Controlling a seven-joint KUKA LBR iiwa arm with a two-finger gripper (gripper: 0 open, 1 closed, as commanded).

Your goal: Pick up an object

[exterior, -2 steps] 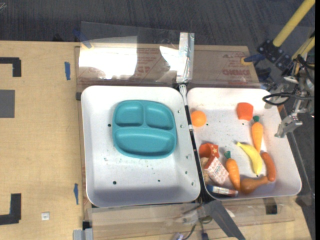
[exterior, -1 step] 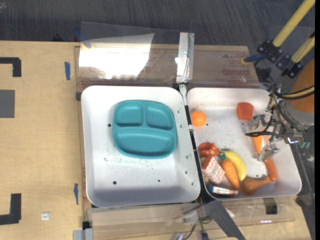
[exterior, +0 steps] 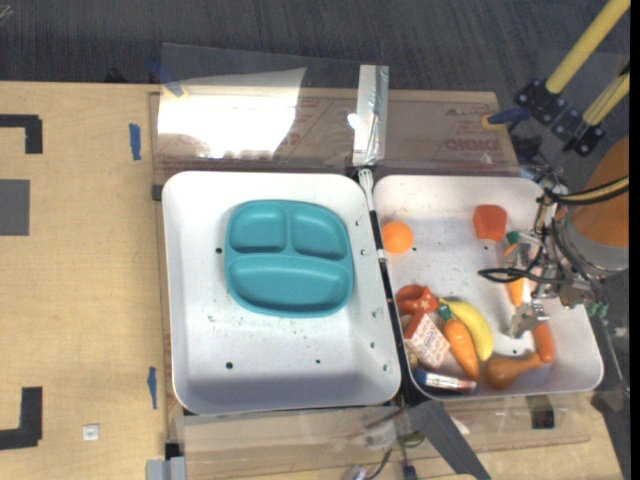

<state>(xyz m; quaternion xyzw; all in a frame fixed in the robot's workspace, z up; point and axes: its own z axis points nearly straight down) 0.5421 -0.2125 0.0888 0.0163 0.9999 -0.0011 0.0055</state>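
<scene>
Gripper (exterior: pixel 527 315) lowered from the right into right bin (exterior: pixel 440 200), grip state unclear, beside banana (exterior: pixel 474 326)

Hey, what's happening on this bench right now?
A robot arm reaches in over the right bin, its end effector low among toy food: a banana, carrot, orange ball and orange block. Nothing is visibly lifted. The left bin holds a teal divided plate.
</scene>
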